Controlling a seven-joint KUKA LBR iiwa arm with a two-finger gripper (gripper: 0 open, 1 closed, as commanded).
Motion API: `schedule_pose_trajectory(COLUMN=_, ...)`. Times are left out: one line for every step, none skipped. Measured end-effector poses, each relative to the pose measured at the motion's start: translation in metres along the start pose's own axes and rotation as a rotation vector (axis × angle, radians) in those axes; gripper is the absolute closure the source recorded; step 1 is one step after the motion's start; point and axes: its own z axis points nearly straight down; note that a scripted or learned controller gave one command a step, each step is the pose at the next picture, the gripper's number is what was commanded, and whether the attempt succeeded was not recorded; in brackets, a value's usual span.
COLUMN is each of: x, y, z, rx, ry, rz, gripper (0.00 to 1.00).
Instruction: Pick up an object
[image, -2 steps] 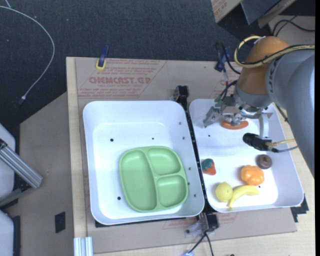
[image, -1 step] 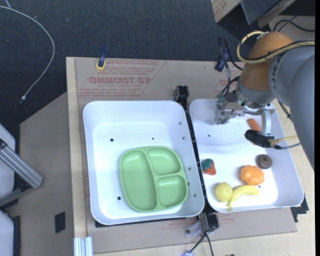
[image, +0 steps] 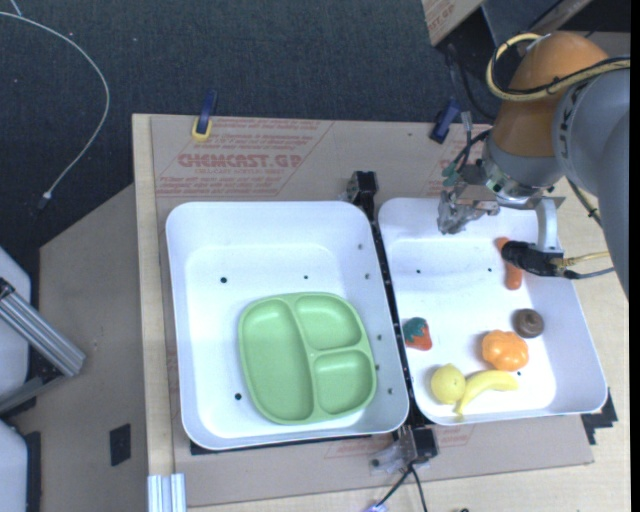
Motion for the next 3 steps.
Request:
schedule_pose_trajectory(x=0.000, y=0.002, z=-0.055, rx=-0.002, ry=-0.001, rz=0.000, gripper=1.00)
schedule_pose_trajectory(x=0.059, y=-0.002, z=-0.067, rx=0.003, ry=0.003, rz=-0.005, gripper=1.00)
schedule_pose_trajectory(x=0.115, y=0.002, z=-0.059, rx=0.005, ry=0.003, rz=-0.005, gripper=1.00)
